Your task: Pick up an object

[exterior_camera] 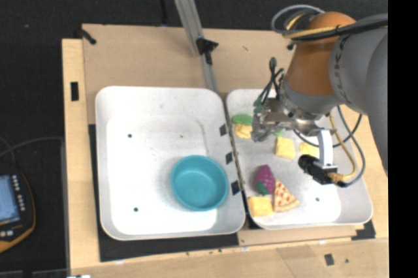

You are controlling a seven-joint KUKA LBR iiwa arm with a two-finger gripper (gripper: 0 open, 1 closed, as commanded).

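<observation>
My gripper (262, 128) hangs low over the back left part of the right bin (353, 205), under the orange-banded wrist. Just to its left lie a green piece (241, 119) and a yellow piece (243, 132). A yellow block (285, 147) sits to its right, partly under the arm. Nearer the front are a purple toy (264, 179), a pizza slice (285, 196) and another yellow block (260, 206). Nothing shows between the fingers.
A teal bowl (198, 182) sits in the left bin (130, 120) near its front right. A metal pole (186, 9) slants up from the bins' back edge. Cables and a black fitting (317, 169) hang beside the wrist over the right bin.
</observation>
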